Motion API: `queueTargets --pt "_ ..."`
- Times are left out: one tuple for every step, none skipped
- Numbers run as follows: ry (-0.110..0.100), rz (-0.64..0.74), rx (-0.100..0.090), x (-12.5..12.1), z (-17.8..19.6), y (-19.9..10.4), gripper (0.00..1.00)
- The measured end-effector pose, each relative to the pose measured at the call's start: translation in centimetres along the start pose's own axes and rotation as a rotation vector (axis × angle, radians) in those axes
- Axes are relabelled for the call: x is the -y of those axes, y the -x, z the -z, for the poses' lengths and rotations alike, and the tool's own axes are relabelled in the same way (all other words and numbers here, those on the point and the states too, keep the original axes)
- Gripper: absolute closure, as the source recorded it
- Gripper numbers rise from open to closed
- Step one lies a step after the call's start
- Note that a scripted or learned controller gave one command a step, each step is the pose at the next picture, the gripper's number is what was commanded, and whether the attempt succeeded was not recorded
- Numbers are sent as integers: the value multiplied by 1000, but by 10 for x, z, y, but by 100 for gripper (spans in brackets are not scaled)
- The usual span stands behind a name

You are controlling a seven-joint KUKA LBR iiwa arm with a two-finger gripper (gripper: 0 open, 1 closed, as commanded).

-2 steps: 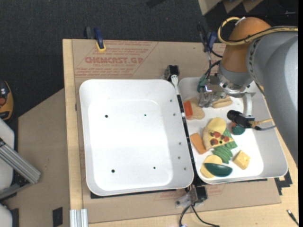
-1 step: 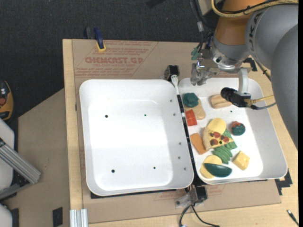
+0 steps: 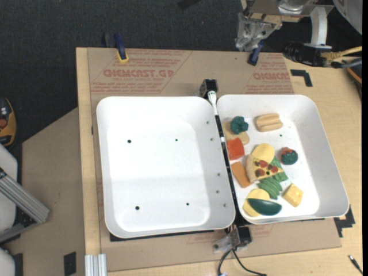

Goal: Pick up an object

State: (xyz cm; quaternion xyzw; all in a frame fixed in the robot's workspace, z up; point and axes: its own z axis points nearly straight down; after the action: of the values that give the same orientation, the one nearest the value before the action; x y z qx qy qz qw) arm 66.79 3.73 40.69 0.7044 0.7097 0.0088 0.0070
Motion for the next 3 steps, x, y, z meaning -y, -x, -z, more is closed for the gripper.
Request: queueTargets --pt "-36 -2 2 20 -131 -50 100" --pt "-9 0 -2 0 -28 -109 100" --pt "-35 2 2 56 -118 -186 100"
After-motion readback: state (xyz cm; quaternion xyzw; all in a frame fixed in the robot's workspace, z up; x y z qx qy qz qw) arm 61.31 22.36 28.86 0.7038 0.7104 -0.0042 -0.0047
